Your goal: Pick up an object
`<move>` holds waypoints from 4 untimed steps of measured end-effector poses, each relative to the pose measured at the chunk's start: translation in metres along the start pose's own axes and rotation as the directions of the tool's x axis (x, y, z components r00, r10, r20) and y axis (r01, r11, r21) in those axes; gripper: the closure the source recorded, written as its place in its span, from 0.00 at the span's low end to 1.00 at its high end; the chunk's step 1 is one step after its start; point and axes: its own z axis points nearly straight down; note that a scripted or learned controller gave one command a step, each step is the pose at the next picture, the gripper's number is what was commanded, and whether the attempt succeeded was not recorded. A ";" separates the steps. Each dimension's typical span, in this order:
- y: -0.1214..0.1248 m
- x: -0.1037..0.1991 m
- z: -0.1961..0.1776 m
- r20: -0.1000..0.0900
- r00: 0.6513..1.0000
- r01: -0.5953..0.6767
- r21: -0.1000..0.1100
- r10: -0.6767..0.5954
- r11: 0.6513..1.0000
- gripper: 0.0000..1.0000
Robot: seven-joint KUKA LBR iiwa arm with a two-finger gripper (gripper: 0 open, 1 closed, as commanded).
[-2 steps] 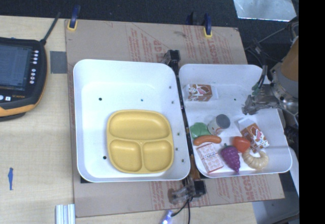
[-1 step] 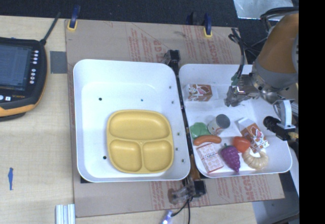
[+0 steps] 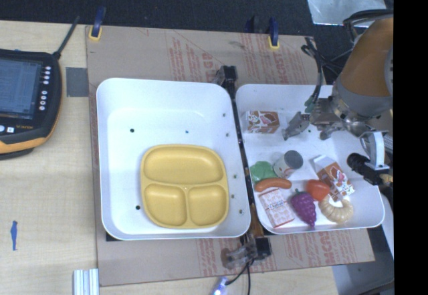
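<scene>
- You have toy food crowded in the right bin (image 3: 267, 96): a small tin can (image 3: 289, 162), a green piece (image 3: 262, 170), a hot dog (image 3: 273, 184), purple grapes (image 3: 304, 207), a tomato (image 3: 318, 188), a doughnut (image 3: 336, 209) and small cartons.
- Your likeliest target, I'd judge, is the can: light, rigid, but round and slick, so pinch it across its sides.
- Your pincer (image 3: 309, 124) hovers over the bin's upper half, its prongs spread, pinching nothing.
- The can lies just below and slightly left of it, near.
- The left bin (image 3: 120, 106) carries a yellow divided plate (image 3: 184, 185).

One fixed camera looks slantwise down, seemingly from moderate height, on both bins (image 3: 107, 153).
</scene>
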 end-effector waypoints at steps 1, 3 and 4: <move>-0.018 0.016 0.071 -0.001 1.000 0.000 0.003 0.000 1.000 0.00; -0.017 0.003 0.070 0.000 1.000 -0.001 0.002 0.001 1.000 0.00; -0.017 0.002 0.060 0.000 1.000 0.002 0.004 -0.002 1.000 1.00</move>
